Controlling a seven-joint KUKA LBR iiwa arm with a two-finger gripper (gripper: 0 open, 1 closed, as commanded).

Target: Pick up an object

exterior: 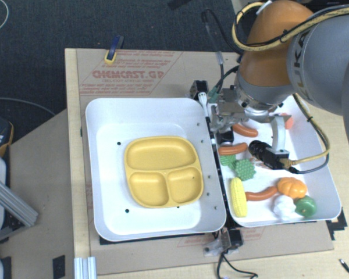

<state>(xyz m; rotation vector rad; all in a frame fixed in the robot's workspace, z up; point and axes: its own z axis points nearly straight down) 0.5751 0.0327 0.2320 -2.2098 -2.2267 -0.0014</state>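
My gripper [224, 127] hangs low over the far left side of the right bin [330, 186], close to the divider between the bins. Just to its right lies an orange-red sausage [245, 130], and a second sausage [232, 150] lies right below it. Whether anything sits in the gripper is hidden by the wrist. Nearer the front lie a green broccoli piece [243, 169], a yellow corn cob [237, 196], a third sausage [260, 194], an orange fruit [292, 186], a white piece [283, 207] and a green round piece [305, 207].
The left bin [102, 156] holds a yellow divided plate [163, 171]. The grey arm with its orange band [270, 45] covers the back of the right bin. A small reddish piece [288, 121] peeks out by the arm. Both bins rest on a brown board [134, 71].
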